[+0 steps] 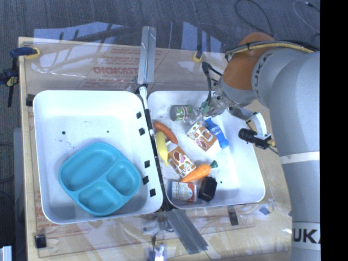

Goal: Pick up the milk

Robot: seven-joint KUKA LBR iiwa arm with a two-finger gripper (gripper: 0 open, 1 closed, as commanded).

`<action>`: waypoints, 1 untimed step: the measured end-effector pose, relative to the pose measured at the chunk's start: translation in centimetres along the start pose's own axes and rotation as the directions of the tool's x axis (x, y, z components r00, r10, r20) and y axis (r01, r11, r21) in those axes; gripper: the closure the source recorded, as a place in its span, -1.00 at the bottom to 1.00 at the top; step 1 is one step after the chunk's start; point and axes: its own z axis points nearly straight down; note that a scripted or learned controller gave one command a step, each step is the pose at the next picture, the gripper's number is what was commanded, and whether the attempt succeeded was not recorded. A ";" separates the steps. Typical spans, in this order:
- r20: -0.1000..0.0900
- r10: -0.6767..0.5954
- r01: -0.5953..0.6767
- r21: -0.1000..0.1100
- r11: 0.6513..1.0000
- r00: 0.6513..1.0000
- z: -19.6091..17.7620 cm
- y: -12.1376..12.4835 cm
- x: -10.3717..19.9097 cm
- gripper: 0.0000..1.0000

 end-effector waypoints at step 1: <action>0.000 0.000 0.000 0.000 1.000 1.000 0.0 0.0 0.0 -1.00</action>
